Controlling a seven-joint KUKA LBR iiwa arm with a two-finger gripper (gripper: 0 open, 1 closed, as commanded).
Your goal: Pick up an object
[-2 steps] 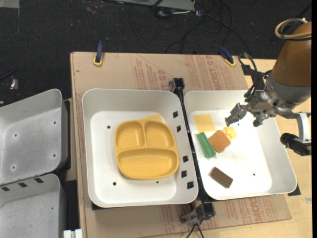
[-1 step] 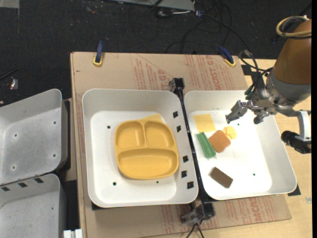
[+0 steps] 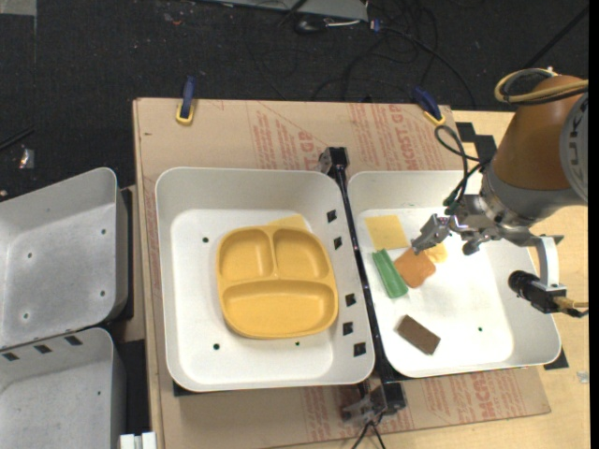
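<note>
Several small objects lie in the right bin [image 3: 524, 344]. A pale yellow flat square [image 3: 385, 231] sits at the upper left, with a green stick [image 3: 389, 273] below it. Beside the stick is an orange block [image 3: 415, 269], and a brown block [image 3: 417, 334] lies nearer the front. My gripper [image 3: 450, 238] hangs over the bin's middle, just up and right of the orange block. Its fingers are spread and open, with nothing held between them. A small yellow piece [image 3: 438, 250] shows under the left finger.
The left bin [image 3: 187, 344] holds a yellow divided tray [image 3: 277, 282]. A black divider [image 3: 351, 251] runs between the bins. The arm's grey and orange wrist [image 3: 533, 157] reaches in from the right, above the right bin's far side.
</note>
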